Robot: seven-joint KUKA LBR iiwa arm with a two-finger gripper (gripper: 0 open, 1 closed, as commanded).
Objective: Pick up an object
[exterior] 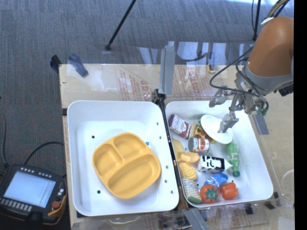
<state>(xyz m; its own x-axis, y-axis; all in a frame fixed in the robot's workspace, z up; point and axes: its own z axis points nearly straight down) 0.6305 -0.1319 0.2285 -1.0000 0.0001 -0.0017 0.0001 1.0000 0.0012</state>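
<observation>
Plate: white, tilted atop toys in right bin.
Gripper: over plate; finger state cannot be told.

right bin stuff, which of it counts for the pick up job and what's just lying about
For the job: gripper, white plate, can, green bottle, tomato, corn cob, right bin.

Lying about: yellow divided tray, left bin, pendant.

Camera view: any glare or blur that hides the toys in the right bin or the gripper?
Camera view: soft overall; glare streaks the clear sheet behind the bins; the white plate nearly blends into the right bin; the gripper is small and blurred.
</observation>
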